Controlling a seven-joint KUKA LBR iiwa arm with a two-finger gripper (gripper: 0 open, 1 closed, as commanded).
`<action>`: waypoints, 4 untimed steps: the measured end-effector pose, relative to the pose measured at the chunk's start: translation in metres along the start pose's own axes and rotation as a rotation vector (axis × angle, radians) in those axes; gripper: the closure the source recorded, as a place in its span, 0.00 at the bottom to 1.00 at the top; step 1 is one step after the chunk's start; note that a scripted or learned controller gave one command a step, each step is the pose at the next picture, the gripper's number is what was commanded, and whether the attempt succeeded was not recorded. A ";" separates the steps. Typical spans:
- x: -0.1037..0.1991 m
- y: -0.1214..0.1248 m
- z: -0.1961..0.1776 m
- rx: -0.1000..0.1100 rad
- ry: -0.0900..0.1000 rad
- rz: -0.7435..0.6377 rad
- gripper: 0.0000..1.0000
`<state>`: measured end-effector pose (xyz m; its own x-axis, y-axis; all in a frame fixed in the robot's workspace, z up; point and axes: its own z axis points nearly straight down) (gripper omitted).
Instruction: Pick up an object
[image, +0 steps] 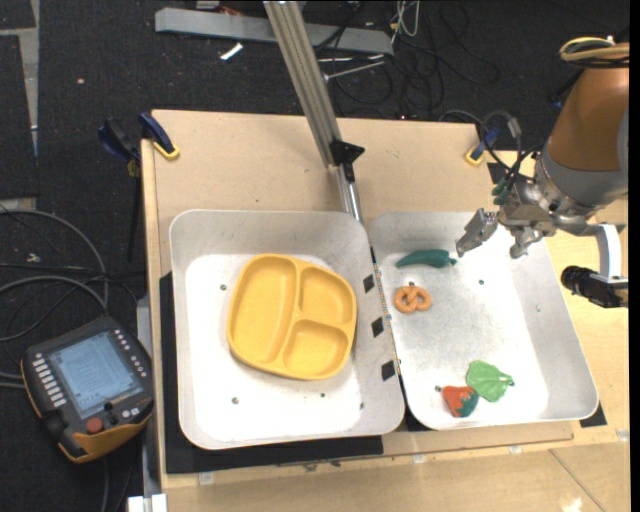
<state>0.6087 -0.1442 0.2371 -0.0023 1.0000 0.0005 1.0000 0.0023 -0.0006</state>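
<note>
Pendant (88, 385) sits nearest the lens, far left of the jaws. Yellow tray (293, 316) fills the left bin (200, 240), well left of them. Right bin (540, 330): green pepper (427, 259) just left of the gripper (500, 238); pretzel (412, 298) below-left; green-and-red toy (477, 388) well below. Jaws spread wide, holding nothing. Step, by my reading: approach. Next: shift left over the pepper, descend, close.

Tan bench (250, 165) on dark, cable-strewn floor (70, 120).
</note>
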 end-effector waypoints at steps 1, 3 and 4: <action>0.000 0.000 0.000 0.000 0.000 0.000 0.00; 0.000 0.003 0.106 0.004 0.000 0.002 0.00; 0.000 0.004 0.141 -0.001 0.000 0.003 0.00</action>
<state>0.6128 -0.1438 0.0961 0.0003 1.0000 0.0005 1.0000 -0.0003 0.0005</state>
